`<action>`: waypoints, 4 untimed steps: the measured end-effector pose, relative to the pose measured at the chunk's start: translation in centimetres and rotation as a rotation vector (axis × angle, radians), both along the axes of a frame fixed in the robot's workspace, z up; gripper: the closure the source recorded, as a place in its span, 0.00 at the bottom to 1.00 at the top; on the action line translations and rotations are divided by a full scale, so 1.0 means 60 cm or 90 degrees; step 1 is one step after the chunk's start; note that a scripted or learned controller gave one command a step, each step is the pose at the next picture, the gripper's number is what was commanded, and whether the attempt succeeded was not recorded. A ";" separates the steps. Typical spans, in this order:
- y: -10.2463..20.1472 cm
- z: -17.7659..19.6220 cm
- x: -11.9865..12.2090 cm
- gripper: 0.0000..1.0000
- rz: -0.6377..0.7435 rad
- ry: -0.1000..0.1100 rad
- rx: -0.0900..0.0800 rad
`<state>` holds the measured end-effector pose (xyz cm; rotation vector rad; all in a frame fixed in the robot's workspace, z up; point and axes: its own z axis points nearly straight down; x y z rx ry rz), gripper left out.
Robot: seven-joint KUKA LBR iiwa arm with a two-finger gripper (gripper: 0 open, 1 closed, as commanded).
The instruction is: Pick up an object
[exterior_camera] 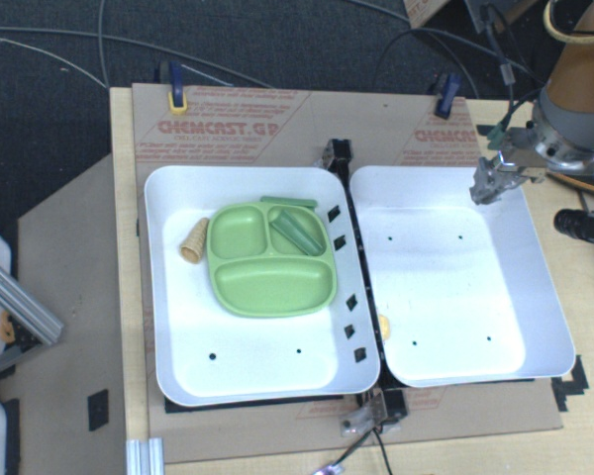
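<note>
A green divided plate (270, 260) lies in the left bin (178, 364). A dark green pod-shaped piece (299, 231) rests in the plate's upper right compartment. Another green strip (289, 203) peeks out behind the plate's far rim. A tan ice-cream cone (193, 239) lies on the bin floor, touching the plate's left edge. A small yellow object (382, 328) sits at the left wall of the right bin (535, 354). My gripper (486, 188) hangs over the far right corner of the right bin, well apart from all these things, with nothing seen in it.
A black divider with clips (343, 255) runs between the two bins. Blue clamps (177, 85) (445, 92) hold the cardboard base at the back. Cables (109, 18) cross the dark floor behind. The arm's grey body (574, 117) stands at the right edge.
</note>
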<state>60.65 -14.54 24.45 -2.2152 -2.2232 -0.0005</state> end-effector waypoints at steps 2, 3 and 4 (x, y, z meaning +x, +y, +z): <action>0.175 -0.037 -0.078 1.00 0.001 0.002 0.001; 0.254 -0.051 -0.106 1.00 0.001 0.002 0.001; 0.332 -0.060 -0.142 1.00 0.001 0.002 0.001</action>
